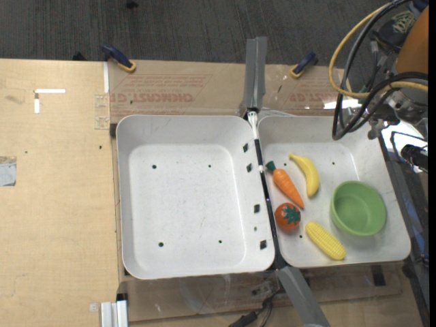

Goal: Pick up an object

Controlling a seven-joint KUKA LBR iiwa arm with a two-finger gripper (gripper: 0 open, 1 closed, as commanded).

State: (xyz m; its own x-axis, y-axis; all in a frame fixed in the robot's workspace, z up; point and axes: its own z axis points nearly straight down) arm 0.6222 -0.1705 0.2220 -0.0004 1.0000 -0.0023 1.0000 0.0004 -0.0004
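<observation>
Inside right bin [381, 251]: carrot [287, 187], tomato [287, 216], banana [308, 174], corn [325, 241], bowl [358, 208]; gripper state impossible to tell

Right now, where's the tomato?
The tomato sits in the right bin, near its left wall, just below the carrot and left of the corn cob.

Right bin [381, 254], bowl [358, 208], banana [306, 174], carrot [286, 186], tomato [287, 216], corn [325, 240]
</observation>
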